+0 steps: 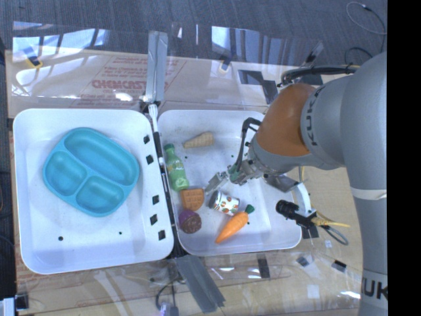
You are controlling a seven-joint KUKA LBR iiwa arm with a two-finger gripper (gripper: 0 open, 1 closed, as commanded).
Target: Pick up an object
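Item: small can (225, 204), on its side mid right bin (283, 242), just below your gripper (219, 182); jaws' state indiscernible.

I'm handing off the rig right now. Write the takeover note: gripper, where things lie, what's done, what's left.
Gripper: low in the right bin, just above the small can; nothing seen between its fingers.
Right bin: green bottle, cone, brown block, dark ball, carrot, the can.
Left bin: blue divided plate.
Done: arm reached in over the toys.
Left: grasp one and lift it; nothing is lifted yet.
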